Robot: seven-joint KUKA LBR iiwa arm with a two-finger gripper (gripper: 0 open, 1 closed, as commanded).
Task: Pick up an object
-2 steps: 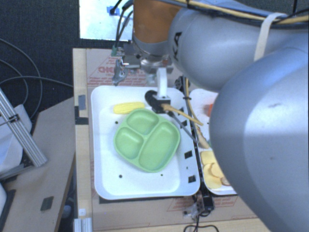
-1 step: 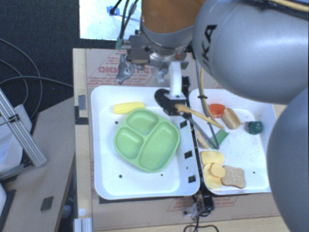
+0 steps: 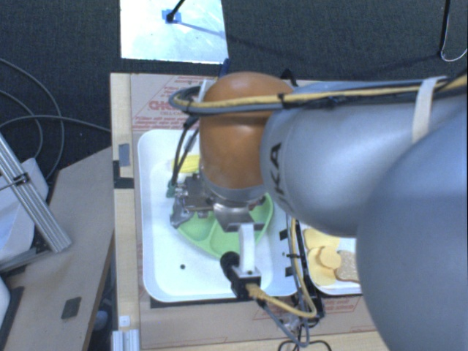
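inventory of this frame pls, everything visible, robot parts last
white bins: 2, white; left bin mid-frame, right bin mostly hidden under the arm
green object: 1, light green, in the left bin, partly under the wrist
yellow object: 1, yellow, upper part of the left bin, partly hidden
pale yellow pieces: a few, pale yellow, in the right bin
brown piece: 1, brownish, right bin beside the yellow pieces
cardboard sheet: 1, tan with red print, under the bins
shiny sheet: 1, silvery, top of the view
metal rail: 1, silver, left edge
arm: 1, grey with an orange band, from the right
gripper: 1, metal, over the left bin
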